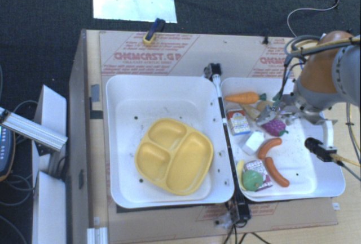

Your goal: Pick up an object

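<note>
The right bin (324, 181) holds several toy foods. An orange carrot (242, 98) lies at the back, with a small red and white carton (239, 123) and a white block (254, 142) in front of it. A purple grape bunch (274, 126) sits near the middle, and two sausages (269, 147) (277, 172) and a green piece (252, 180) lie toward the front. My gripper (278, 109) hangs low over the back of this bin, just above and behind the grapes. Nothing visibly hangs from it.
A yellow divided plate (175, 155) lies in the left bin (121, 124). The grey arm with its orange band (324, 68) reaches in over the right bin's far right corner. A black fitting (317, 150) with a cable sits over the right bin's right side.
</note>
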You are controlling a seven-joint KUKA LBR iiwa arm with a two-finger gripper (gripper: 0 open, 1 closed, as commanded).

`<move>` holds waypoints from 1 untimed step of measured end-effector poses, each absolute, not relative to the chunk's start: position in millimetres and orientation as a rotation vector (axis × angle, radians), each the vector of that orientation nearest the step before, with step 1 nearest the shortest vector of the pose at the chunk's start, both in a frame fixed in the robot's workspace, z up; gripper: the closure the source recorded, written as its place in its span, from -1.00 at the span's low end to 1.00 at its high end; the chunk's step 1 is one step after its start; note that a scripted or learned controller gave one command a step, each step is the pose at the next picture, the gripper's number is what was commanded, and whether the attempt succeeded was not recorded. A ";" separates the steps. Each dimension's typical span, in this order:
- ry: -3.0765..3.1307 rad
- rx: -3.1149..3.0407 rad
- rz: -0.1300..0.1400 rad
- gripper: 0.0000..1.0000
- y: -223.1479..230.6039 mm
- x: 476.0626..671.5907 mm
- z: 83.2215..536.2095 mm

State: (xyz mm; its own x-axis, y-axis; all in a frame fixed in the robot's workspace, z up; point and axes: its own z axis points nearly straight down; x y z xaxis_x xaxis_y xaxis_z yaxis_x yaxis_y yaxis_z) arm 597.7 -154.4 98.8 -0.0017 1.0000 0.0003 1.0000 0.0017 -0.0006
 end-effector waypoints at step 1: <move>-2.223 -2.221 -0.001 -1.00 -124.5 530.7 84.2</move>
State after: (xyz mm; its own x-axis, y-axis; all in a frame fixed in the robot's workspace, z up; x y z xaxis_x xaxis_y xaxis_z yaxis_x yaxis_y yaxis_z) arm 530.7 -124.5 84.2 -0.0011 1.0000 0.0001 1.0000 0.0011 0.0007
